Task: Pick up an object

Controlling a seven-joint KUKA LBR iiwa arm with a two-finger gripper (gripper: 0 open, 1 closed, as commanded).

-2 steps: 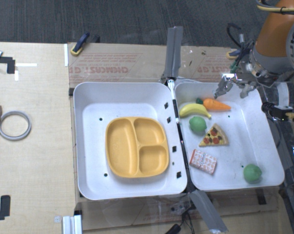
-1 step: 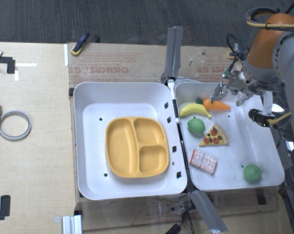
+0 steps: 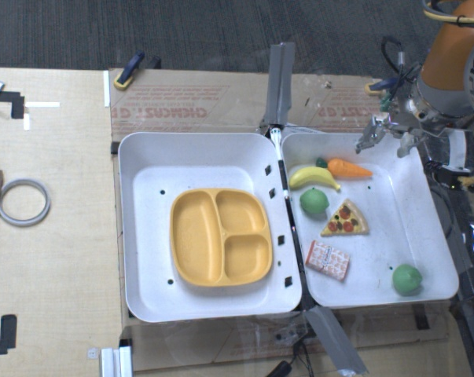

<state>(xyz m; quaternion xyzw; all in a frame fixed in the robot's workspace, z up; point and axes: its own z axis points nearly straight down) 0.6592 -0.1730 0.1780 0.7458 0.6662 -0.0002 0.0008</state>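
In the right bin [image 3: 425,210] lie a yellow banana [image 3: 314,178], an orange carrot [image 3: 349,168], a green ball [image 3: 314,202], a pizza slice [image 3: 347,221], a red-and-white patterned block [image 3: 328,259] and a second green ball [image 3: 407,279]. My gripper [image 3: 387,139] hangs over the bin's far edge, up and to the right of the carrot. It is open, with nothing between its fingers. The carrot is the nearest object and lies apart from it.
A yellow divided plate [image 3: 221,236] sits in the left bin [image 3: 142,210]. A tape roll [image 3: 21,201] lies on the bench at far left and a blue-and-yellow clamp [image 3: 130,71] at the back. Cables hang along the right side by the arm.
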